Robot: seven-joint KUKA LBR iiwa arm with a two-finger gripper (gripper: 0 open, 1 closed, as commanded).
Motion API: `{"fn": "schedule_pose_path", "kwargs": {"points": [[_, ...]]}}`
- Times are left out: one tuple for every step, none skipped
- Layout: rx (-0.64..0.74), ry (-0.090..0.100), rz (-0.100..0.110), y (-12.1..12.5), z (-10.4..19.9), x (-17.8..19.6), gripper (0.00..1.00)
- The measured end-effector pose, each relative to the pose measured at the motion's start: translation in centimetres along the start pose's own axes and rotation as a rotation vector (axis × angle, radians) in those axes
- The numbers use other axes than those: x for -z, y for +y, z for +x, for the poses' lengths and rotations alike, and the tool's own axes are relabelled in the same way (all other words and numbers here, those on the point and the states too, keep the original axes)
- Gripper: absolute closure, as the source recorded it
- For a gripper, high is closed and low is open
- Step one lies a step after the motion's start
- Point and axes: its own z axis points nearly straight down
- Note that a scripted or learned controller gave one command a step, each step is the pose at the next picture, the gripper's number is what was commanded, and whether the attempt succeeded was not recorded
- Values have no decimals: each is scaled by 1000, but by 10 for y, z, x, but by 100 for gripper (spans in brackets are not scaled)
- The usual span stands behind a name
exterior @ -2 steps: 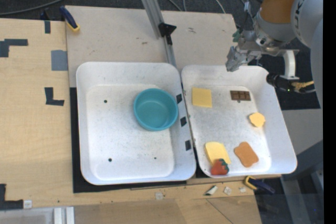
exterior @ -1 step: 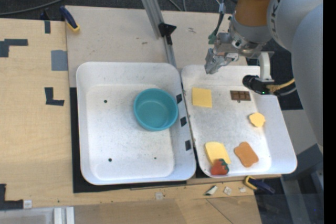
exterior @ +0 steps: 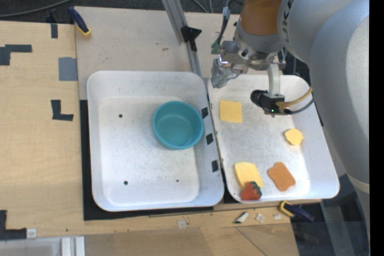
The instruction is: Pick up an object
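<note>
Five small things lie in the right bin (exterior: 312,189): a flat yellow square (exterior: 231,111) near its far-left corner, a small yellow lump (exterior: 293,136) toward its right edge, an orange-brown slab (exterior: 281,176) and a yellow wedge (exterior: 246,172) near the near edge, and a red strawberry-like piece (exterior: 251,191) touching the wedge's near end, hard against the near rim. None is lifted; the yellow square lies nearest the gripper (exterior: 219,78), which hangs above the far-left corner of the right bin, just beyond that square. Whether it is clenched or released cannot be told. A black fitting (exterior: 267,101) on a cable sits over the bin's far half.

The left bin (exterior: 108,189) holds one teal bowl (exterior: 177,124), upright, near the middle of its right edge; the remaining floor is bare speckled white.

Open floor in the right bin lies mid-bin, between the square and the near-edge cluster. A slanted metal post (exterior: 174,9) rises behind the bins' shared far corner, close to the gripper.
</note>
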Motion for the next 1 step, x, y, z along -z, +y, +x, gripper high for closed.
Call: {"fn": "schedule_pose_path", "kwargs": {"points": [[0, 0, -2, 2, 53, 11, 100]]}}
